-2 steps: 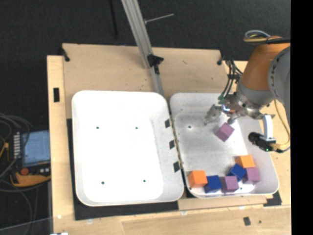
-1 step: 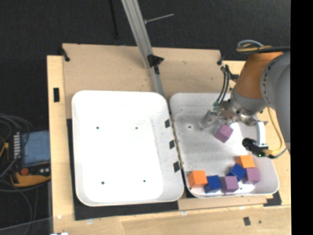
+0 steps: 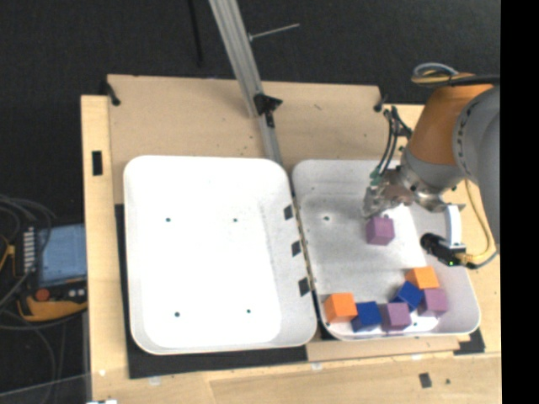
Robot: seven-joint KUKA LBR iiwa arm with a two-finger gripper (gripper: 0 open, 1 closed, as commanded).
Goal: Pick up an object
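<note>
My gripper (image 3: 376,208) hangs over the upper middle of the right bin (image 3: 337,194), below the grey arm with its orange band. A purple cube (image 3: 380,230) sits directly at the gripper's tip, touching it or just under it. Whether the cube is gripped is hidden by the wrist. Along the bin's front edge lie an orange cube (image 3: 341,306), a blue cube (image 3: 367,316) and another purple cube (image 3: 397,316). Toward the front right corner cluster a second blue cube (image 3: 410,295), an orange cube (image 3: 422,278) and a purple cube (image 3: 435,300).
The left bin (image 3: 210,251) stands beside the right one, with a ridge of clips (image 3: 296,247) between them. A slanted metal pole (image 3: 244,57) rises behind the bins. Cables (image 3: 455,255) trail off the arm at the right.
</note>
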